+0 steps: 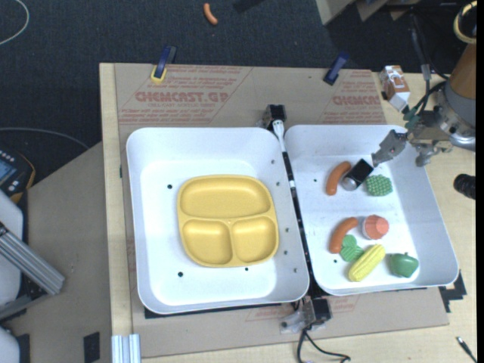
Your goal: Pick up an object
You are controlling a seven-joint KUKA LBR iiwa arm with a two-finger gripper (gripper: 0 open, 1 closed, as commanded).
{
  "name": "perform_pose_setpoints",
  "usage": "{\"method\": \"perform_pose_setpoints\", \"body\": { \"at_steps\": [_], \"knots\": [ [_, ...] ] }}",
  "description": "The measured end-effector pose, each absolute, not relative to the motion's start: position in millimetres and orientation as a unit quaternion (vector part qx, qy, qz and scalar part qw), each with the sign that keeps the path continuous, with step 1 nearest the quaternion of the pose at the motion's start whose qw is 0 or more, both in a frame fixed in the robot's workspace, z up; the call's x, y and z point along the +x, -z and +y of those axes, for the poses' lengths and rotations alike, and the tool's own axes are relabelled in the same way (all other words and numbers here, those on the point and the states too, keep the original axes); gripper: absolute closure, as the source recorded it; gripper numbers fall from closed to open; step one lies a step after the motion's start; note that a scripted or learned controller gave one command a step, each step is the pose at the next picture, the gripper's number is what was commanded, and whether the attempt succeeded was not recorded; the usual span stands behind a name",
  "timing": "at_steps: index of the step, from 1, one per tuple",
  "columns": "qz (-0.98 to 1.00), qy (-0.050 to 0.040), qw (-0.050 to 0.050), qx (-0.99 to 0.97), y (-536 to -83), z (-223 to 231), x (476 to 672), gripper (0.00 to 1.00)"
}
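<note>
The right bin (432, 203) holds several toy foods. An orange sausage (336, 178) and a bumpy green piece (379, 185) lie near its middle. Further front are a second orange sausage (342, 234), a red-and-white round piece (376, 226), a yellow corn cob (366, 262), a green pepper (403, 264) and a small green piece (350, 249). My gripper (391, 165) hangs open over the bin's back right part. One dark fingertip (361, 173) sits between the upper sausage and the bumpy green piece. Nothing is between the fingers.
The left bin (151, 165) carries a yellow divided plate (227, 219). A black divider (290, 195) runs between the bins. The arm (461, 104) comes in over the right bin's far right corner. Clamps (161, 65) hold the cardboard sheet at the back.
</note>
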State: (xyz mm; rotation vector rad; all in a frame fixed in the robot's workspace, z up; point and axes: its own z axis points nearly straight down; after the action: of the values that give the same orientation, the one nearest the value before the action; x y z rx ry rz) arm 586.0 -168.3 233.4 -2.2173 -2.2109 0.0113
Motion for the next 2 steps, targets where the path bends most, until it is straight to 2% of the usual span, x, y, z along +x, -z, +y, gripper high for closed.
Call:
{"method": "perform_pose_setpoints", "body": {
  "at_steps": [1, 2],
  "knots": [
    [-0.707, 0.0002, -0.001, -0.707, -240.9, -168.1, 588.5, 0.0],
    [-0.708, -0.0018, 0.003, -0.707, -180.5, -163.3, 594.7, 0.0]
  ]
}}
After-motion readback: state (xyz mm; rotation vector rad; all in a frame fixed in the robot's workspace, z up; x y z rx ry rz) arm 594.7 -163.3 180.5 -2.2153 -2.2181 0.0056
